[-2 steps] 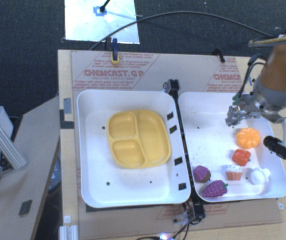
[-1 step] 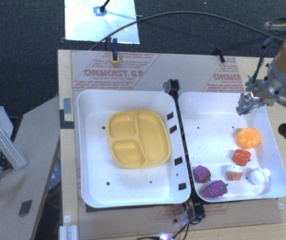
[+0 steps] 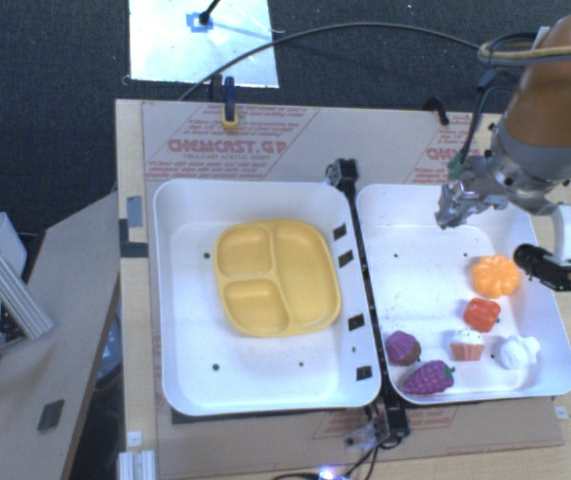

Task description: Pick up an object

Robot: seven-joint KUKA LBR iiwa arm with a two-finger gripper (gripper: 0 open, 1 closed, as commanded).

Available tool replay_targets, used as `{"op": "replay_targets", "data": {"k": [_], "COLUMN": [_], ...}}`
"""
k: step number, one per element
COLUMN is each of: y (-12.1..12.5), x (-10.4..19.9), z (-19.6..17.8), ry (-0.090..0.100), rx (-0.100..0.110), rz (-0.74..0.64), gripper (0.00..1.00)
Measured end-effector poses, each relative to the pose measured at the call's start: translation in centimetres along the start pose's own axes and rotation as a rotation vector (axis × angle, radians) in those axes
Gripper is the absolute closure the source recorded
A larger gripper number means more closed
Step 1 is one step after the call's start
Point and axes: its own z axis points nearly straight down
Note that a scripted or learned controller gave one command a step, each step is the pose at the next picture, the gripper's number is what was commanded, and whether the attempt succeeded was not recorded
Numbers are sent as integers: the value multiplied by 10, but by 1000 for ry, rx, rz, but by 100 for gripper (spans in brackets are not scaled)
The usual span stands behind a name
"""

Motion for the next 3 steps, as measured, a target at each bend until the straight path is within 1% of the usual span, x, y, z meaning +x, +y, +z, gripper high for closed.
{"op": "replay_targets", "data": {"k": [1, 2, 3], "y": [2, -6, -22], "x": [55, 104, 163], "z": [13, 19, 25], "ry": [0, 0, 1], "rx": [1, 2, 3], "rz": [0, 1, -2], "gripper": [100, 100, 100]}}
